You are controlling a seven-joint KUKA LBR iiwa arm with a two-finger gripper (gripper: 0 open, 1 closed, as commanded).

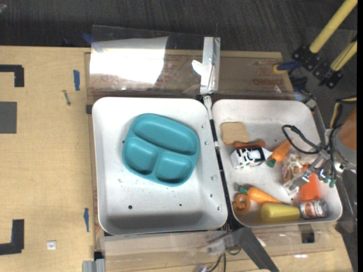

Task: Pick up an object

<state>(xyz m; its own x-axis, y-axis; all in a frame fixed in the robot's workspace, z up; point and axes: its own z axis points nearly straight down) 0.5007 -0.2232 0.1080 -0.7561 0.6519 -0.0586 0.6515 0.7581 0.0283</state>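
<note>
The gripper [309, 174] hangs low over the right side of the right bin [266, 107], over a jumble of small things, and whether it is open or closed I cannot tell. The likeliest pick looks like the yellow bottle [279, 212], which lies just to the near-left of the gripper, its long axis running left to right beside a carrot [262, 195] and a small can [313, 209]. The bin floor is white and crowded here, with little room, while the left bin [108, 169] on the desk [39, 152] carries a teal divided tray [161, 148].
</note>
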